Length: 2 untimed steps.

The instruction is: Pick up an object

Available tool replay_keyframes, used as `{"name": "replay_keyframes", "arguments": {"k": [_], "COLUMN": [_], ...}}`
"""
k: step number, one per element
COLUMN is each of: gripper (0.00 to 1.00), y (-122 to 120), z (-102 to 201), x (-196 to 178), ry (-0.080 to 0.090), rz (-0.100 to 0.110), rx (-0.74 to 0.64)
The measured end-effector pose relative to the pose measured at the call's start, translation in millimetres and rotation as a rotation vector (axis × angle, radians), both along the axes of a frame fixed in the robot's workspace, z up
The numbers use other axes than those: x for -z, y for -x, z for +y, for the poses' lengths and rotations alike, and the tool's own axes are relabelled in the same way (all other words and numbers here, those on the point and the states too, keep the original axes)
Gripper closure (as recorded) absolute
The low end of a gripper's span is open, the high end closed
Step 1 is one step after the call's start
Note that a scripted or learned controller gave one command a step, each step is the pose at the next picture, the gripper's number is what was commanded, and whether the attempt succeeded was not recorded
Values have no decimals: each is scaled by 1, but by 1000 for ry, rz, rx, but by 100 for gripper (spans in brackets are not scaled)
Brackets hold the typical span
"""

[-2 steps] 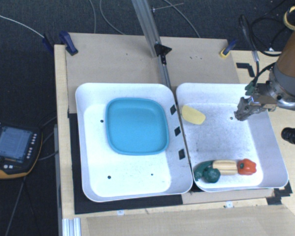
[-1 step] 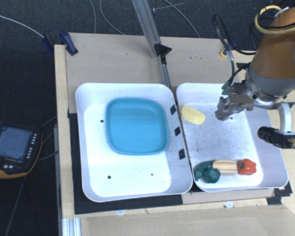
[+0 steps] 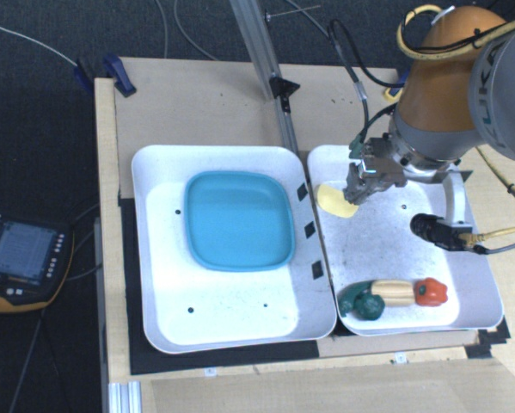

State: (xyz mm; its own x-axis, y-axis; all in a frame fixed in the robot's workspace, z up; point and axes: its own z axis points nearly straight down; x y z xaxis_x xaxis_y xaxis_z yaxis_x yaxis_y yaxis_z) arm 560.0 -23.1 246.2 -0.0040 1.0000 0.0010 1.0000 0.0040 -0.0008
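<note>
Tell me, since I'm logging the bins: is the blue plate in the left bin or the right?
Left bin. The blue plate lies flat inside the left bin, within its white rim.

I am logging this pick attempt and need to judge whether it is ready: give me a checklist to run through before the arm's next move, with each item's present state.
1. Gripper over the right white bin: ok.
2. Gripper close to a target: ok, it sits at the edge of the pale yellow rounded object.
3. Yellow object between the fingers: cannot tell.
4. Yellow object away from the bin wall: not ok, it lies near the bin's left wall.
5. Other items away from the gripper: ok, the green rounded piece, tan cylinder and red piece lie at the near edge.
6. Left white bin holds the blue square tray, apart from the gripper: ok.
</note>
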Motion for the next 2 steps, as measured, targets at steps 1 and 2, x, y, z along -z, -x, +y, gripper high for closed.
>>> {"name": "replay_keyframes", "arguments": {"k": [1, 2], "gripper": [100, 100], "y": [-23, -28], "z": [51, 108], "x": [7, 14], "ry": [0, 0], "rz": [-1, -1], "rx": [-1, -1]}}
